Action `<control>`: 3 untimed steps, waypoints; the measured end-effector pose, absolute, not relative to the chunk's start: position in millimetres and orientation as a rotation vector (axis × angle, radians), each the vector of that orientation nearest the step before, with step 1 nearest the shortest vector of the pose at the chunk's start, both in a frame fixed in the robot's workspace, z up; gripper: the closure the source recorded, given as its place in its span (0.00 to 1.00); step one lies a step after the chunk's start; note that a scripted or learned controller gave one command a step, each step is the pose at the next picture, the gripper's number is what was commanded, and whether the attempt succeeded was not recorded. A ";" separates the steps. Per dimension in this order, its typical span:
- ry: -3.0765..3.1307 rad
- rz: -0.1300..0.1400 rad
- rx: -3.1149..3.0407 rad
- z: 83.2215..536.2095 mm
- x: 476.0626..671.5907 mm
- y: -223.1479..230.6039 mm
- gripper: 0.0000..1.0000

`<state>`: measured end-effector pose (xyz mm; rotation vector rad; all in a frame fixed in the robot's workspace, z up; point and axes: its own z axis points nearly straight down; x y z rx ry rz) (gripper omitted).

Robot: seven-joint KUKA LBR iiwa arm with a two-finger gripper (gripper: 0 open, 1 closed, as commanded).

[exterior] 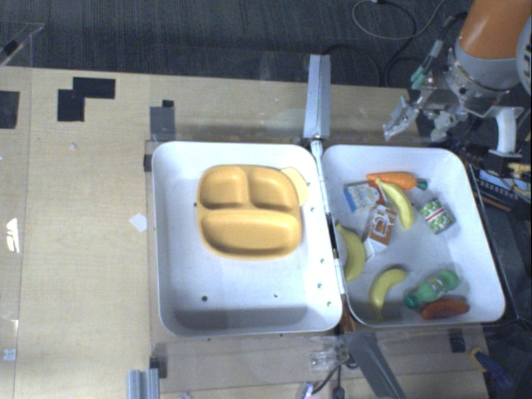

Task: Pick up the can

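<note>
The can is small, with a green and white label. It lies on its side near the right wall of the right bin, just right of a banana. My gripper hangs above the back rim of that bin, up and to the left of the can and well apart from it. Its fingers are spread open with nothing between them. The grey arm with its orange band reaches in from the top right corner.
An orange carrot, snack packets, two more bananas, a green bottle and a red item share the right bin. A yellow divided tray sits in the left bin. Cables trail behind the bins.
</note>
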<state>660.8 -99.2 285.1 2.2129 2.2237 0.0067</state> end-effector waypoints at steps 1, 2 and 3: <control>2.053 0.007 2.370 350.8 663.6 -155.1 0.00; 1.664 0.007 2.659 401.2 669.8 -181.4 0.00; 1.488 0.005 2.764 289.2 622.3 -193.4 0.00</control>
